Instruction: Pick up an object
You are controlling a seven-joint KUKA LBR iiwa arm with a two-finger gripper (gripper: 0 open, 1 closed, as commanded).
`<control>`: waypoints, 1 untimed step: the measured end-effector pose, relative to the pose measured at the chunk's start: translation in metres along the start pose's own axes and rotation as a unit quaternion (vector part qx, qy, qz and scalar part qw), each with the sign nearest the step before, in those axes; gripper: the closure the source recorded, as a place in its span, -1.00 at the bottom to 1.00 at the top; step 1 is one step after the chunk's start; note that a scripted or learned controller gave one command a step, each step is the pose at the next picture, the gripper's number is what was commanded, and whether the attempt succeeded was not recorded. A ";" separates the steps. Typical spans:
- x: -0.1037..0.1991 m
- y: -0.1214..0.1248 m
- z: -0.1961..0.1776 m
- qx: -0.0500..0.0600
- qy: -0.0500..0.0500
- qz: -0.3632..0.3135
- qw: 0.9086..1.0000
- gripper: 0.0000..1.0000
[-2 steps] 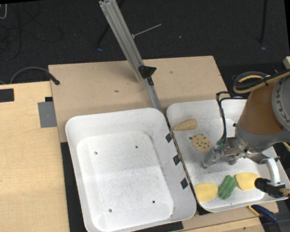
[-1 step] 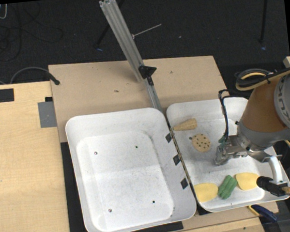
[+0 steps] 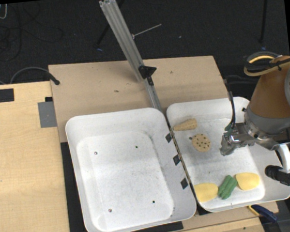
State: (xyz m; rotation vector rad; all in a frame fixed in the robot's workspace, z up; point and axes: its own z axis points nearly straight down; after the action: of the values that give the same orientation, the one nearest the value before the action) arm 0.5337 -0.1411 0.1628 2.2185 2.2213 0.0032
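claw (image 3: 230, 144) above right bin's (image 3: 207, 112) open middle

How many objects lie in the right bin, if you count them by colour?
Yellow: 2, a yellow piece and another yellow piece
Green: 1, a green piece between them
Tan: 2, a tan wedge and a speckled round cookie
Total: 5, all in the right bin

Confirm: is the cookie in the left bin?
No. The cookie lies in the right bin, between the cone-shaped piece and the gripper.
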 end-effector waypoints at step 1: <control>-0.001 0.001 -0.053 0.000 0.000 0.000 1.000 1.00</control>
State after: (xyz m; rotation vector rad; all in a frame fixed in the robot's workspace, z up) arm 0.5347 -0.1420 0.2155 2.2187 2.2205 0.0028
